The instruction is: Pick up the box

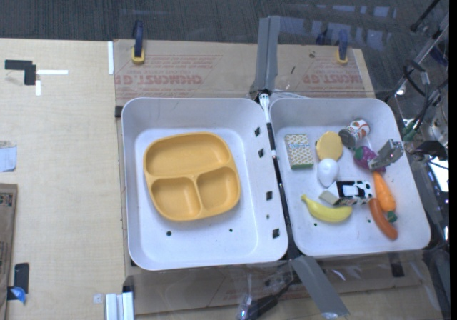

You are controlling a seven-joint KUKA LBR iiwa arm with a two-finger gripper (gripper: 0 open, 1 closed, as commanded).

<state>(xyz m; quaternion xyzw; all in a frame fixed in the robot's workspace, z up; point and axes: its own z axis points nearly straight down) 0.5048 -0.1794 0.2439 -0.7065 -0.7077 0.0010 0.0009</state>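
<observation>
Two white bins seen side by side on bench. Near right: banana (327,210) laid in right bin (407,236), two carrots (384,206) at its right, black-and-white toy (355,190) between. White egg (327,171) placed just above banana. Left bin (136,190) occupied by yellow divided tray (191,174). Farther back in right bin: box (299,150), green-patterned, lying flat near left wall, yellow round piece (330,146) just beside, small can (355,131) and purple item (365,157) to right. Gripper (390,152) seen over right bin's right side, well apart from box; finger state cannot be told.
</observation>
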